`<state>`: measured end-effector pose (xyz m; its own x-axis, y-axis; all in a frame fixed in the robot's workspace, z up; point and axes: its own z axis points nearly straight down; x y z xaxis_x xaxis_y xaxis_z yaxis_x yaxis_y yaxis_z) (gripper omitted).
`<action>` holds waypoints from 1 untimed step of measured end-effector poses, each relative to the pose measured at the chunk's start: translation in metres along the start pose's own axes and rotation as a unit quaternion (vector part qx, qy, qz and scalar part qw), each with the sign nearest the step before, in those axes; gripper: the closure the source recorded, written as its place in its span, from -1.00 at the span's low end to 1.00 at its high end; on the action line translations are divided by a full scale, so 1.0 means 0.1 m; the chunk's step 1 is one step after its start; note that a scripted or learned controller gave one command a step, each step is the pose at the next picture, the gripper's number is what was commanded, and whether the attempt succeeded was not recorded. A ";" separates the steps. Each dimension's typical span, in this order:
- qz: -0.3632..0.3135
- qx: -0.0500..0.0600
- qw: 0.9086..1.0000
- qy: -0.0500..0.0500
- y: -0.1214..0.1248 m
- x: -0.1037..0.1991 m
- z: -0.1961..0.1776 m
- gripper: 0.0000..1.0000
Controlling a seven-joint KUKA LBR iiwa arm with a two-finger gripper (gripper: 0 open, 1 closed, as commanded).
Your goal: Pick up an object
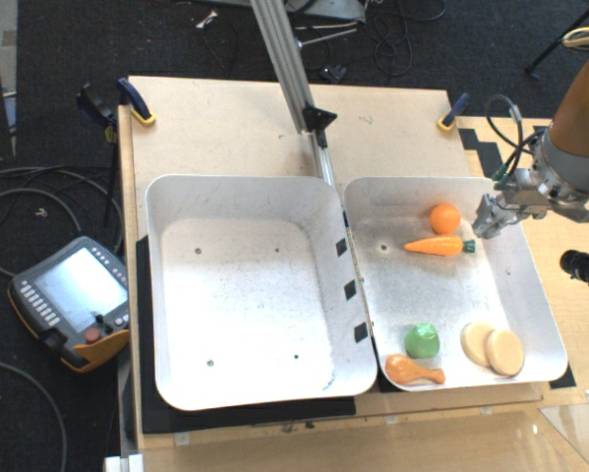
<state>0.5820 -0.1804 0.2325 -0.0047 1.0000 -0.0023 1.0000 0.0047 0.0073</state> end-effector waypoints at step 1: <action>0.002 0.005 1.000 0.001 0.00 0.01 0.29 1.00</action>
